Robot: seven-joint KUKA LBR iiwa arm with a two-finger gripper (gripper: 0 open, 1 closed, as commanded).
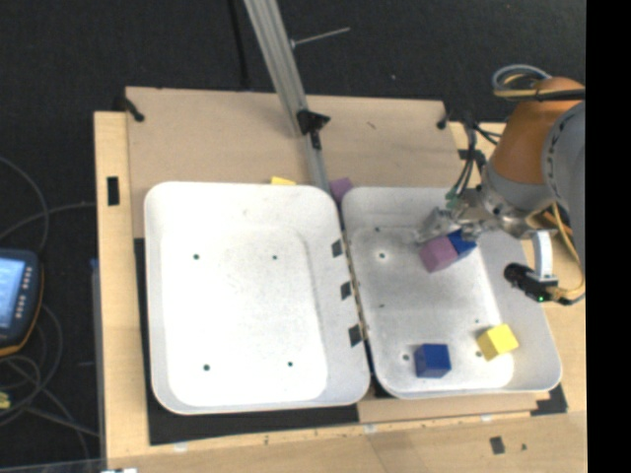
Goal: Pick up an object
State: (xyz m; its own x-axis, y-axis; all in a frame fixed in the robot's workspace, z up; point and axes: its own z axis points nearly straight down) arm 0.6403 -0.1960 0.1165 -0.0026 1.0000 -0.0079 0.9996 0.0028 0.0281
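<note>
My gripper reaches down into the upper middle of the right bin. Directly under it lies a purple block, and a small blue piece touches that block's right side. The gripper's tip sits right at these two, and its shadowed underside hides whether it has either of them. A blue cube rests near the bin's front wall. To its right, a yellow cube lies close to the front right corner.
The left bin sits beside the right one, with black clips along the shared wall. A slanted metal pole rises behind the bins. A yellow bit and a purple bit lie on the bench behind the rims.
</note>
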